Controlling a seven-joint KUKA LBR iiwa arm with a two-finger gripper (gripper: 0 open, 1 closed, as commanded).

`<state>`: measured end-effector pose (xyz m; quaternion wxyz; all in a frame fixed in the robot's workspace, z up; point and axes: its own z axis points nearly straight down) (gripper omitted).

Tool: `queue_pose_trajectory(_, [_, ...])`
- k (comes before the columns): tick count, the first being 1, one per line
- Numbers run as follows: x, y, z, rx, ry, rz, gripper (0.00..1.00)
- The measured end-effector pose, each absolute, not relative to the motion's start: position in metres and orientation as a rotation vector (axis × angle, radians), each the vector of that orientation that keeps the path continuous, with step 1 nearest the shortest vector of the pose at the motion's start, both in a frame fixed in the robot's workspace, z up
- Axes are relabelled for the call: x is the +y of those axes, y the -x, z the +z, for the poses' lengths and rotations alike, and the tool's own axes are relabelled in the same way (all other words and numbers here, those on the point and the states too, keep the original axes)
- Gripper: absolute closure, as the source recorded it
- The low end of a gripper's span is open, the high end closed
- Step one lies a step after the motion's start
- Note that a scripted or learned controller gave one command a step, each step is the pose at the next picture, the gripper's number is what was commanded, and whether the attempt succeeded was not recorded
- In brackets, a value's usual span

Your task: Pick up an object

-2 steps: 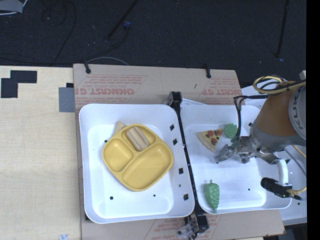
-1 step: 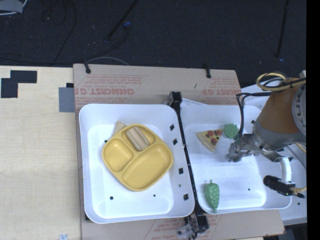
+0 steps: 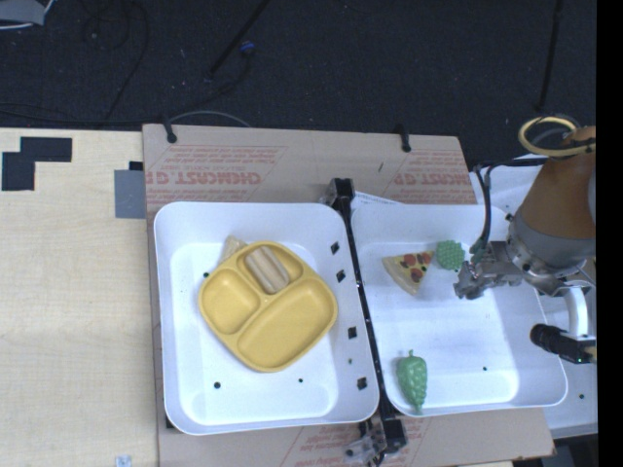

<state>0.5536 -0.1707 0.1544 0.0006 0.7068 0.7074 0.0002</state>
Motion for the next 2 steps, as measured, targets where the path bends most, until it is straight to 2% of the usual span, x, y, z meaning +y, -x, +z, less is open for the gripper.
queue_pose_trajectory(1, [-0.162,-0.56,0.21,2.222,-2.216,0.003,1.0])
queue_pose_trajectory(2, [-0.163,-0.553,0.256,2.222,-2.217,0.002,1.0])
